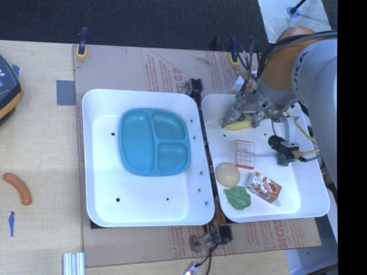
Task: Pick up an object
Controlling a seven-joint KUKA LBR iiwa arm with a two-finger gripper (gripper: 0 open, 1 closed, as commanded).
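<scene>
Grey two-finger gripper [238,118] down at small yellow banana-like piece [237,124] in right white bin [309,208]; finger state indiscernible, nothing lifted yet.

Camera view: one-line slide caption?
Gripper down over a yellow banana in the right bin; blue plate in the left.

Wooden bench [40,153] against dark carpet [143,10]

1. The bench [40,153] is pale wood.
2. A brown board [143,67] covers its middle, with two white bins on it: left bin [92,153], right bin [309,205].
3. A sausage [18,188] lies at the frame's lower left.
4. A dark device [8,90] sits at the upper left edge.
5. Grey tape [65,92] lies beside the board.
</scene>
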